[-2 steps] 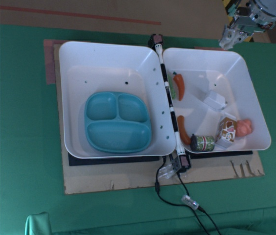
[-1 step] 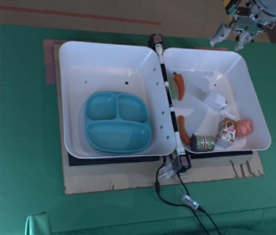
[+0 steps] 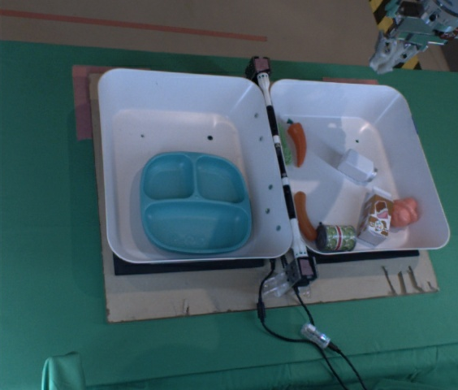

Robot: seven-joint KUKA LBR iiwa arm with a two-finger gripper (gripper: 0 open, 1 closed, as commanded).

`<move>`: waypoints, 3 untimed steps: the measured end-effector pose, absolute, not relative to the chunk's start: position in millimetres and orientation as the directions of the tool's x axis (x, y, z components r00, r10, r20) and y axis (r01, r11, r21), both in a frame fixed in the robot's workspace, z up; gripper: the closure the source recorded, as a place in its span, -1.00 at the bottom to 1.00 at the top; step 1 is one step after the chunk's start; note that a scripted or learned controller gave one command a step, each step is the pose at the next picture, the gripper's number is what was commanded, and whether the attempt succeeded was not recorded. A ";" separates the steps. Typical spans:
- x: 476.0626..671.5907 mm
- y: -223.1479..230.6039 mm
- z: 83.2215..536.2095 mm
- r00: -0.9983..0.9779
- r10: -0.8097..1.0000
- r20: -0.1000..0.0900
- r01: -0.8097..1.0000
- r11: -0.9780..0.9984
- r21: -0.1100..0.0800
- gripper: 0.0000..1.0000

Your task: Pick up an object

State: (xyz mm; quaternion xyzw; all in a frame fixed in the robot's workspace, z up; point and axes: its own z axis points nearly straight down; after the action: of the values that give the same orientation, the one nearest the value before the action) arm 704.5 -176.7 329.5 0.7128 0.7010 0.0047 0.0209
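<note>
No writing on any label can be read from this height. The small can (image 3: 336, 237) carries a green and red printed wrap, and the little carton (image 3: 377, 218) shows a red and white pattern with a brown top, but the print is too small to make out.

Two shallow white bins sit side by side on a sheet of brown cardboard (image 3: 213, 295) over a green cloth (image 3: 42, 218). Both look like smooth moulded plastic with rounded corners. The left bin (image 3: 123, 104) holds a teal divided plate (image 3: 196, 203), glossy, with two small sections above one long one.

The right bin (image 3: 391, 112) holds the loose things to pick from. An orange carrot (image 3: 298, 143) with a green tip lies near the bin's left wall. A second orange, sausage-shaped piece (image 3: 303, 215) lies lower along the same wall. The can lies on its side just beside it at the bin's lower edge. The carton stands next to the can, touching a rounded, salmon-pink lump (image 3: 408, 211). A pale grey block (image 3: 356, 166) rests near the middle.

A striped black and white bar (image 3: 274, 136) runs between the bins, with cables (image 3: 294, 323) trailing from its lower end.

The gripper (image 3: 382, 62) hangs above the cloth beyond the right bin's far corner, well apart from every object. Whether its jaws are spread or pressed together I cannot tell.
</note>
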 end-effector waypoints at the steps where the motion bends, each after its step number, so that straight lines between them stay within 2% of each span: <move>1: 704.4 -177.0 329.5 0.018 1.000 -0.023 0.999 -0.017 0.036 -1.00; 2: 706.2 -177.4 350.2 0.021 0.999 -0.030 0.998 -0.020 0.052 1.00; 3: 541.0 -175.7 388.1 0.008 1.000 -0.005 1.000 -0.008 0.009 1.00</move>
State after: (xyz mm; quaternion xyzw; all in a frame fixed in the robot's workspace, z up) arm 541.0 -175.7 388.1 0.7098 0.7043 0.0014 0.0048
